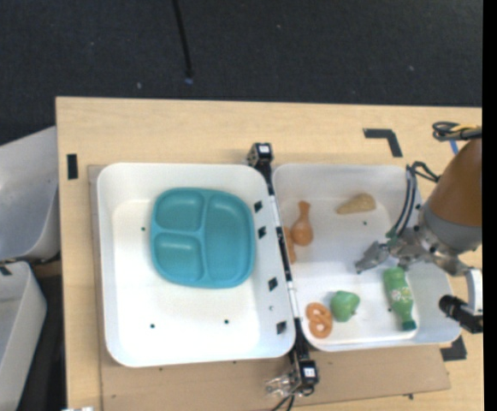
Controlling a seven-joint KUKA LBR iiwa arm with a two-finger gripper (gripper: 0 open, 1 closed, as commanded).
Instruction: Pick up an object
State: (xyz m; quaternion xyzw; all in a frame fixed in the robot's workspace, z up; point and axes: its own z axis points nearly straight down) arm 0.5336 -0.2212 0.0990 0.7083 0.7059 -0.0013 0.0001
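No lettering can be read anywhere (the green bottle (399, 296) shows only a blur).

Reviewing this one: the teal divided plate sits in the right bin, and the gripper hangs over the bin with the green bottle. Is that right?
Not quite. The camera view shows the teal divided plate in the left bin, not the right one. The rest holds: the gripper hangs over the right bin, where the green bottle lies.

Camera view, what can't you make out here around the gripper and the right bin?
- Gripper: too small and blurred to tell its state.
- Arm: cut off by the right edge.
- Green bottle: label too blurred to read.
- Right bin: its right wall is hidden under the arm.
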